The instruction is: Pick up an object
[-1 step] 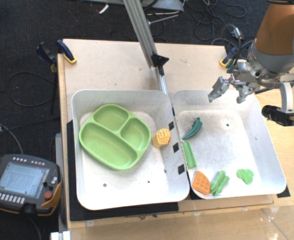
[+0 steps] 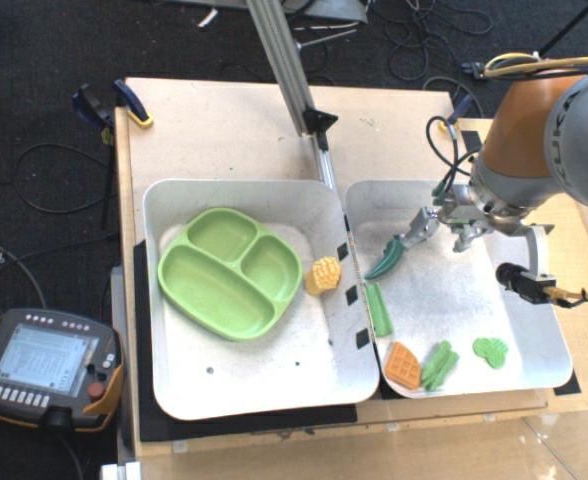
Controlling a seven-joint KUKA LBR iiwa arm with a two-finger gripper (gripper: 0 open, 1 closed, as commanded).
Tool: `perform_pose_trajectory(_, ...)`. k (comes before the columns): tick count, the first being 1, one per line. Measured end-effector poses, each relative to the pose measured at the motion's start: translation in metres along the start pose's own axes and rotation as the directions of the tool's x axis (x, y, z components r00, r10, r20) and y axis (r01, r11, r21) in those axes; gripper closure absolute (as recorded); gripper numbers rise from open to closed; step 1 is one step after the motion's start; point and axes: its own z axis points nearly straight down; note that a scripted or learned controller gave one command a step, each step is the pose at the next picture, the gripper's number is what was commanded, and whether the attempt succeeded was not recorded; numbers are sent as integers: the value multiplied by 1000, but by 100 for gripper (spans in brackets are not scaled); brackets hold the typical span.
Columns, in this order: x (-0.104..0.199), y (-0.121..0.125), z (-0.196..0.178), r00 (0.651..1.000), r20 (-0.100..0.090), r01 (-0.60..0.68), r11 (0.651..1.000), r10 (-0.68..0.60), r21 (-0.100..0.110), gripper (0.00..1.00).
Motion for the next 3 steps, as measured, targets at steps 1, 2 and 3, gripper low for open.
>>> perform_pose_trajectory(1,-43,19,63,1000,2,-1,1000,1,-5,0)
perform_pose_trajectory(2,-30,23,58,1000,1,6,1000,-6,-10,0)
perform_pose_trajectory(3,-67,32,58,1000,3,0,1000,0,-12,0)
